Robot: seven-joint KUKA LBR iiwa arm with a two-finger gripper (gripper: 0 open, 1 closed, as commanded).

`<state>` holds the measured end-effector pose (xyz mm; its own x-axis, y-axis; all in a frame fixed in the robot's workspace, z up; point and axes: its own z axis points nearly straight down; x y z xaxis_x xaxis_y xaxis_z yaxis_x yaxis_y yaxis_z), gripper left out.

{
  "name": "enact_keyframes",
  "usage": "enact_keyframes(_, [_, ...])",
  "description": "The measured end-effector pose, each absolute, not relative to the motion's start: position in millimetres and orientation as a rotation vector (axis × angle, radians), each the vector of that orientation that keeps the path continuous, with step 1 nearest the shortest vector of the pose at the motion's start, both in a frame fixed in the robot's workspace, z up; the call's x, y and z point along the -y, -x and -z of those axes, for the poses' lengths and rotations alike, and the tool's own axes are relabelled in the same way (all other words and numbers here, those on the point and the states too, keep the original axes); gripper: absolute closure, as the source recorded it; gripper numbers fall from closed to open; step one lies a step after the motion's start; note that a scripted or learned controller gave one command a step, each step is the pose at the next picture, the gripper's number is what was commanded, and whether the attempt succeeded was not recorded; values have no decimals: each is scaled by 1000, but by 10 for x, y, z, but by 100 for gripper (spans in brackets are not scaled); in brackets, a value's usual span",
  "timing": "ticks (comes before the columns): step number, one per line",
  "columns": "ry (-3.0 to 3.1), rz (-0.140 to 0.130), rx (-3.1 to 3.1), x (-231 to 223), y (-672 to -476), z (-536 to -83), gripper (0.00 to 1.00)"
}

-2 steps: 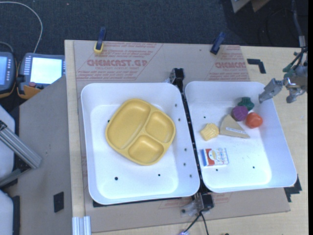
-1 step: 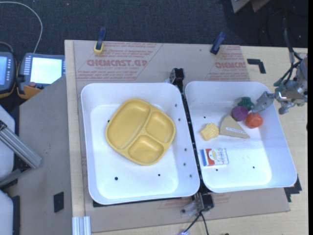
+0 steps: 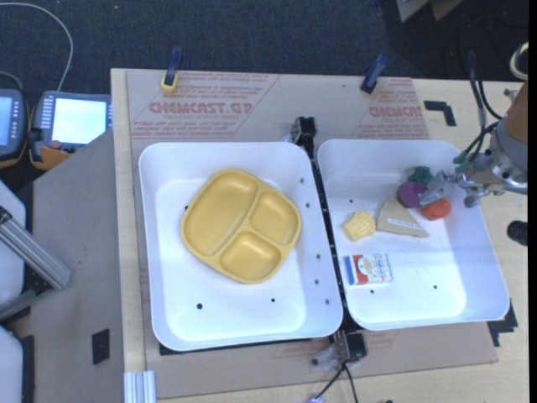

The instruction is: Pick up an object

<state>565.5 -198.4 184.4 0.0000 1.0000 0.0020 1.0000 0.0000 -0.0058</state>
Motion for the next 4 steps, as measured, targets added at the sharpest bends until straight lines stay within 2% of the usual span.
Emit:
enact_keyframes(1, [2217, -5, 2217, 2014, -5719, -1246, 0])
enact_keyframes(2, [2223, 1, 2223, 2021, -5736, -1395, 100])
enact_keyframes(3, [2225, 5, 2229, 2015, -5849, -1965, 100])
enact_keyframes(4, [2225, 5, 2229, 2019, -5865, -2509, 100])
